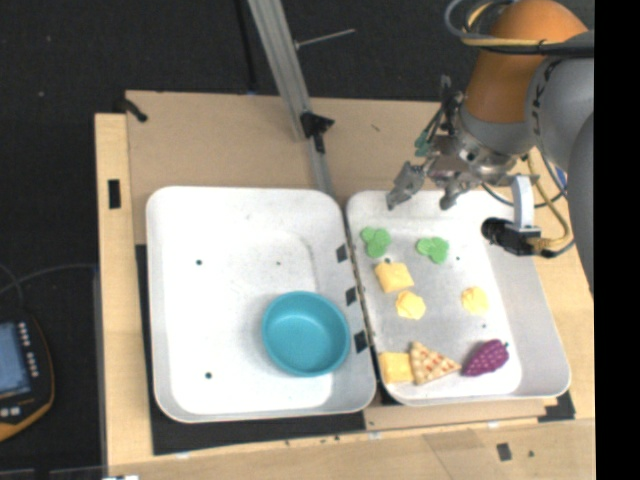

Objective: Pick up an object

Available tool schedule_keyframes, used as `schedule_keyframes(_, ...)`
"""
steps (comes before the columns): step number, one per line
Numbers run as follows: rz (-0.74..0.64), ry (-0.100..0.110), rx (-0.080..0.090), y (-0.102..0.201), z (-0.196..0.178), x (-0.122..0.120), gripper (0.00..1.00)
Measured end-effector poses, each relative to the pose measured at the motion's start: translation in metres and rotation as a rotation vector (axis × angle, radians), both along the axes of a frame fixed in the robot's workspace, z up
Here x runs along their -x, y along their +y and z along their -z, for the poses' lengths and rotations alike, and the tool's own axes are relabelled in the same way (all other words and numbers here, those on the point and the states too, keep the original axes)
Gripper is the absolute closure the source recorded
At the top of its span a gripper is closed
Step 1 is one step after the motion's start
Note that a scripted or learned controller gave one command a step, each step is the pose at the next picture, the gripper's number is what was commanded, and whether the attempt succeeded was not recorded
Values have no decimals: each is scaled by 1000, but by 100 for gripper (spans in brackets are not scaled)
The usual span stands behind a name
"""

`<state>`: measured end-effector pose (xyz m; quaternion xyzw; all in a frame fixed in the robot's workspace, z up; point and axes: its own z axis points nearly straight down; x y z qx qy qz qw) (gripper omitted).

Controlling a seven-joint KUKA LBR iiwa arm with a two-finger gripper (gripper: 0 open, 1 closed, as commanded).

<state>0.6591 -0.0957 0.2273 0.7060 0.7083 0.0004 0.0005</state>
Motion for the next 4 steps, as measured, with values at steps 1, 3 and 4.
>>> schedule_keyframes(1,0,0,0,0,0,0,0)
schedule_keyframes(3,2,5,1,-2,108,9,0)
schedule_keyframes(4,3,3,2,-3,127,9,0)
